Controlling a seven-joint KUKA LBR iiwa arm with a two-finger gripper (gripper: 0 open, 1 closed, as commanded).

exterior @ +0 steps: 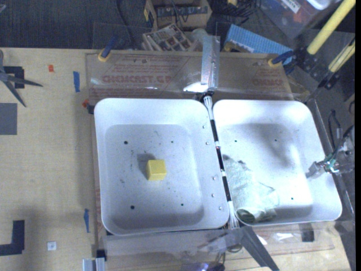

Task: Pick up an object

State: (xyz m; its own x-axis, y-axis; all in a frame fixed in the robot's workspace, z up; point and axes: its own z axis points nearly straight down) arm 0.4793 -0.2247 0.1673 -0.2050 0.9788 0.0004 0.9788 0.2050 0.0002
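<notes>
Yellow block point(157, 169) sitting mid-left bin point(113, 123) | rolled cloth point(248, 193) lying lower-left in right bin point(293, 114), long axis running top-to-bottom | jaws point(322, 166) hovering right edge, state unclear; cloth nearer, lying leftward.

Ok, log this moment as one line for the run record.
gripper: right bin's right edge, nothing seen held | yellow block: left bin | rolled cloth: right bin | pick: not done

Bright overhead light; two shallow white plastic bins point(113, 117) nearly washed out. Glare streak on clear plastic sheet point(194, 85) behind. Small yellow cube point(157, 170) casts soft shadow up-left. Background dim, grainy.
</notes>
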